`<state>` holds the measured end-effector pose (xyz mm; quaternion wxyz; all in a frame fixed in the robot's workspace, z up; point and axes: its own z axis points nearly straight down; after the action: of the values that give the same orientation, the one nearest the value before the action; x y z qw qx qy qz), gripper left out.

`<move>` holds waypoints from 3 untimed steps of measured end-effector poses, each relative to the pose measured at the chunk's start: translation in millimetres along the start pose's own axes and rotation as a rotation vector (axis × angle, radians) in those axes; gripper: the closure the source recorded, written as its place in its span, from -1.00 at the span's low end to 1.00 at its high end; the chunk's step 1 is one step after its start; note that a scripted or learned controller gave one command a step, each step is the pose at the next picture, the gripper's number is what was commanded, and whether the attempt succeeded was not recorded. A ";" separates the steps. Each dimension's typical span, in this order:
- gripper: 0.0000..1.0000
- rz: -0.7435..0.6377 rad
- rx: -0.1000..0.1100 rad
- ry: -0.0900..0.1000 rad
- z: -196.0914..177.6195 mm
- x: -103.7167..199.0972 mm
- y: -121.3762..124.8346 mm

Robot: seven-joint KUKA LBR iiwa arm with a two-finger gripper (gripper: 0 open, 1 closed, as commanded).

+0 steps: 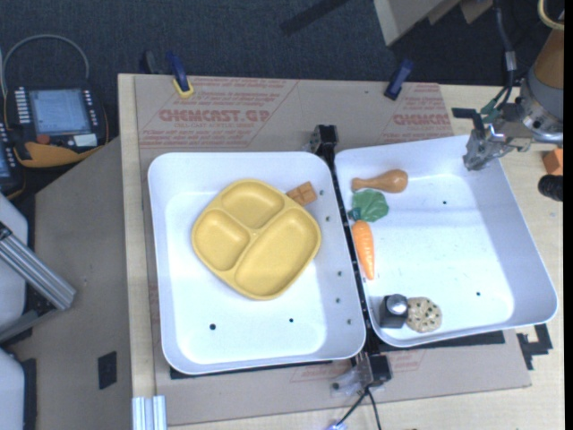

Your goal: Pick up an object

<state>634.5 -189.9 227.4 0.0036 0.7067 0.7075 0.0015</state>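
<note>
Stage: early; nothing is lifted yet, by the look of it.
Gripper: the gripper (479,150) hangs at the right bin's (501,240) 1 o'clock corner, over the rim. How far it is open cannot be told from this angle; nothing shows in it.
Candidates: drumstick (380,182) at 11 o'clock of the right bin, green piece (370,206) just below it, carrot (363,249) at 9 o'clock, cookie (422,313) and a dark round piece (395,308) at 7 o'clock.
Left bin: yellow tray (257,237) with a small brown block (302,193) at its 1 o'clock edge.
Left to do: approach, close on, and raise one object.
</note>
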 end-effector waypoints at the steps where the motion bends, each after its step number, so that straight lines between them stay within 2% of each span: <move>1: 1.00 -0.004 0.010 0.006 6.7 53.0 -8.2; 3: 1.00 -0.004 0.005 0.004 -9.4 156.2 2.4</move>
<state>636.7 -33.6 236.4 0.0006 0.7052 0.7090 0.0011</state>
